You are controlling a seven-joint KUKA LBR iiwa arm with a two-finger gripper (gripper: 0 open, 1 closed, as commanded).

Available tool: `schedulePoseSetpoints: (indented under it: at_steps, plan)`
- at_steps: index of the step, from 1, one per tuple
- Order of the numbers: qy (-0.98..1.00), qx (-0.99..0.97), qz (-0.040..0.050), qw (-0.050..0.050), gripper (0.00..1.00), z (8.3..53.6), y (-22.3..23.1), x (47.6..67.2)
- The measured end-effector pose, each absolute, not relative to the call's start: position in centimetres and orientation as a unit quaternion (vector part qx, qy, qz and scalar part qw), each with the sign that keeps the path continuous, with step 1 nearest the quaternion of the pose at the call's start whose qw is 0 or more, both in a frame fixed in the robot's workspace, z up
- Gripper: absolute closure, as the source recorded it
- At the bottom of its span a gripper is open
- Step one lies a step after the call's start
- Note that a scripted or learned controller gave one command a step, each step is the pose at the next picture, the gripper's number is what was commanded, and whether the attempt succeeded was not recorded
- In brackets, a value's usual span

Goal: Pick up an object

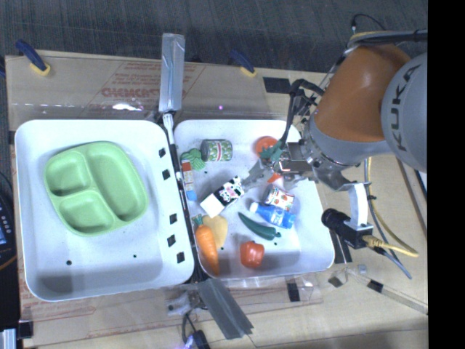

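Looming closest to the lens, the arm [363,93] swings in from three o'clock, its orange band bulging over the right bin's far corner and the grey wrist dropping toward the clutter. Biggest thing below it is the tabletop [407,297], pale wood showing at five o'clock, with a brown cardboard sheet [109,78] under the bins' far side. Next in size, the left bin [29,267] at nine o'clock carries a green divided plate [94,186] with three compartments. At centre sits the right bin [312,246], and that's where every pickable object lies. The gripper [272,167] is down among them, toward the bin's one o'clock corner, just above a small white carton with red print [279,198]; whether its fingers are spread or closed I cannot tell from this angle, and nothing is visibly between them. Running down by size: a blue and white bottle [275,215] lies on its side at the bin's middle, a dark green pepper [258,228] just beside it at six o'clock, an orange carrot [206,247] in the seven o'clock corner with a yellowish piece [216,227] touching its top. A green can [216,150] lies at eleven o'clock, a black-and-white cow-print box [231,190] near centre, a red tomato [252,254] at six o'clock, and another red piece [264,145] at one o'clock, beside the gripper.
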State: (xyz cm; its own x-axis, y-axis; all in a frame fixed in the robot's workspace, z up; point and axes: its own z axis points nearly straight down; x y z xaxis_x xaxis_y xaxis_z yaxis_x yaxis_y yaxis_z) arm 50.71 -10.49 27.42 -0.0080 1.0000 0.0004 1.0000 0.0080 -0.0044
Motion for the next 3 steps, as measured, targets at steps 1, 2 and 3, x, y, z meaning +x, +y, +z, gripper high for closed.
schedulePoseSetpoints:
  at_steps: [1, 2, 3]
  plan:
    - [-0.73, -0.683, 0.0021, 0.003, 0.0, 14.9, -13.1, 50.6]
    - [-0.619, -0.785, 0.0013, 0.0, 0.0, 24.8, -17.1, 55.8]
    - [-0.634, -0.774, 0.0017, 0.002, 0.0, 18.2, -17.9, 63.8]
